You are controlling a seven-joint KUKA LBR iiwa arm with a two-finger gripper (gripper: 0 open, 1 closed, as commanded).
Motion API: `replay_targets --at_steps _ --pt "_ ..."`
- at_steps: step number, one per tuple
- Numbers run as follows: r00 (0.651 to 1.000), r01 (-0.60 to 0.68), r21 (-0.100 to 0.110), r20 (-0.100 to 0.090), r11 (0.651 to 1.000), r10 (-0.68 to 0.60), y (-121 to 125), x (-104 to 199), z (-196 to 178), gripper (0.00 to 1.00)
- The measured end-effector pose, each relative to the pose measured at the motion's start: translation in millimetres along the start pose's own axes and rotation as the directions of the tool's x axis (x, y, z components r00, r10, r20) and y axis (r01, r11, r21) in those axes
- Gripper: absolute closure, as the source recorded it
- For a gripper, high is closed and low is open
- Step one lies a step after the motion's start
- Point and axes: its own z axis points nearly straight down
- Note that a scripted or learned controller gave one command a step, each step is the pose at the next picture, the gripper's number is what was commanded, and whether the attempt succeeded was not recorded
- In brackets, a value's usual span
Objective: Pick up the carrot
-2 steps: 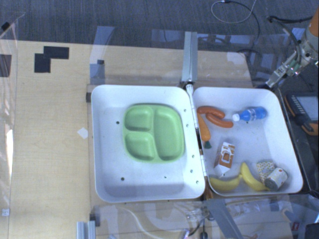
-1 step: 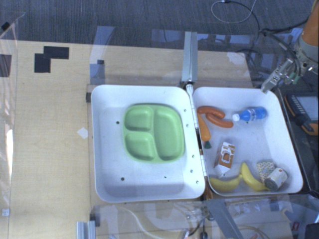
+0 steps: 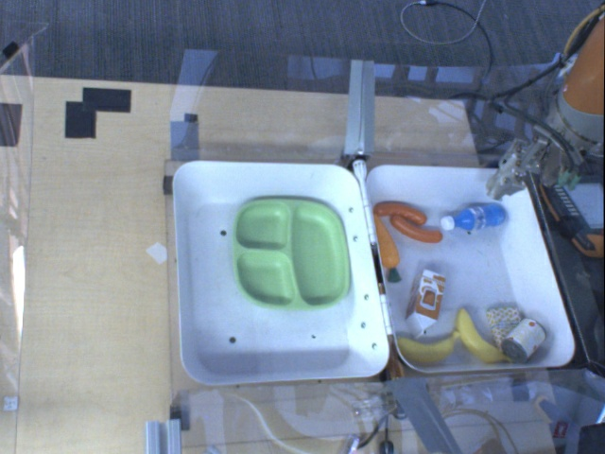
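Two bins sit on the tabletop, and your carrot (image 3: 386, 246) lies in the right bin (image 3: 558, 301), pressed along its left wall beside the sausages (image 3: 408, 221). Your gripper (image 3: 515, 166) hovers over the bin's far right corner, well apart from the carrot; whether it is apart or together, you cannot tell. Coming down, you may strike the wall or catch a sausage instead.

I am operating in a robotics lab test cell: two white bins (image 3: 189, 282) sit on a wooden bench (image 3: 85, 253) with clear guard panels (image 3: 19, 112), black marker squares (image 3: 95, 110), and loose cabling (image 3: 454, 17) over grey carpet (image 3: 236, 8).
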Motion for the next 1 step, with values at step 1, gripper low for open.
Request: replay_targets --at_steps 1 --pt "0.977 0.211 0.000 0.003 0.977 -0.211 2.8 -7.5 -9.7 1.00"
